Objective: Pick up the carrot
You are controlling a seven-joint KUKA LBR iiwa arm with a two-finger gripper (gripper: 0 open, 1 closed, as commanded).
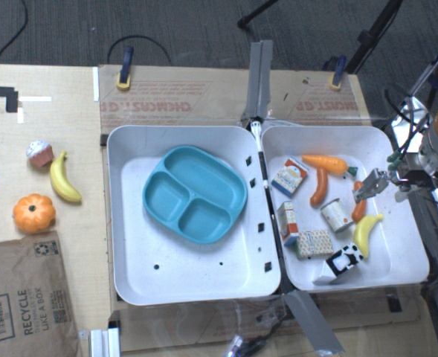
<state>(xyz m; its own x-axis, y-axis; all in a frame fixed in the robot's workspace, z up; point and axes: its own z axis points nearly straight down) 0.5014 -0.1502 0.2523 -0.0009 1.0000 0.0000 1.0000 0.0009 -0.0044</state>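
Observation:
The carrot, orange with a green top at its right end, lies flat near the back of the right bin. My gripper hangs over the bin's right side, to the right of the carrot and slightly nearer the front, apart from it. A small orange-red piece lies just below the gripper. Nothing shows in the gripper's grasp.
An orange sausage lies just in front of the carrot. A small carton, a tin can, a banana, more cartons and a black-and-white item crowd the right bin. The left bin holds a blue divided plate.

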